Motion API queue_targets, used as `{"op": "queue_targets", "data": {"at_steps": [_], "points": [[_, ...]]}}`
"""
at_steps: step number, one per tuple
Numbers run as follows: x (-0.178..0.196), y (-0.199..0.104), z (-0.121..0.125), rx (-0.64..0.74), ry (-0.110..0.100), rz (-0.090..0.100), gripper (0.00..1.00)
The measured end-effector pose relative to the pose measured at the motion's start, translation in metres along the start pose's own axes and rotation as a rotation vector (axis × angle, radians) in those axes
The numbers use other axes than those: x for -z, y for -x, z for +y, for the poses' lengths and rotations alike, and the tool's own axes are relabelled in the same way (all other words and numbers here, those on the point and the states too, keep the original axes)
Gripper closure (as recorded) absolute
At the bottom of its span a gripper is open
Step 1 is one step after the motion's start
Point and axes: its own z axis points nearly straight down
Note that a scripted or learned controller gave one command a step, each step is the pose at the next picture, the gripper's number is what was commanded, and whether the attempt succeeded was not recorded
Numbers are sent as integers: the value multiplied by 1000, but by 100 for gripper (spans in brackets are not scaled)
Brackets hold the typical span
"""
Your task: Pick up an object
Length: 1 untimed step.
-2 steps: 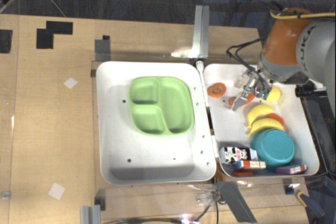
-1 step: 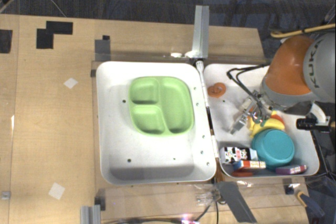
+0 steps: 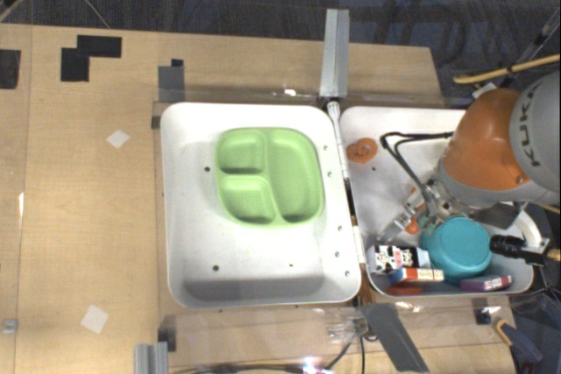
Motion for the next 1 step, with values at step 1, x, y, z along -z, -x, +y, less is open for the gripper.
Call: {"op": "queue_targets", "data": {"at_steps": [1], "points": [[0, 2, 13, 0, -3, 1, 0]]}}
